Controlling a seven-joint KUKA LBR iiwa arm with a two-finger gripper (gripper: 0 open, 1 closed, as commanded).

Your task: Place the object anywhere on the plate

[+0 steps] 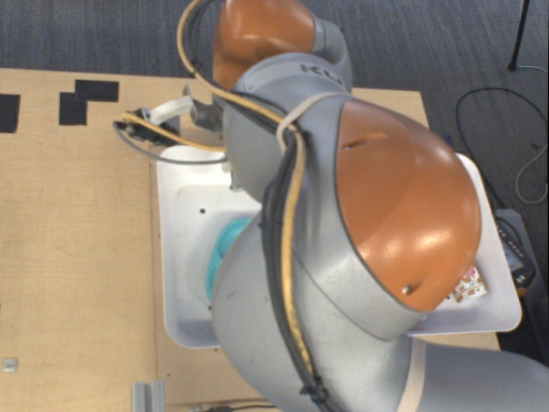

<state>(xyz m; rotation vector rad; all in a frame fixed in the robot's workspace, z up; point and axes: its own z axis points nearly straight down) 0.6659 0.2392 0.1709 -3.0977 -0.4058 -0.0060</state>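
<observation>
The arm covers most of the left bin. A teal plate edge peeks out just beside the arm. The object and its material stay hidden, so handling and a hold point cannot be judged. The claw's state cannot be told.

One arm in view, covering most of the bench. One white bin clearly counted; a second white bin partly visible. One teal item, possibly the plate. One small patterned object.
</observation>
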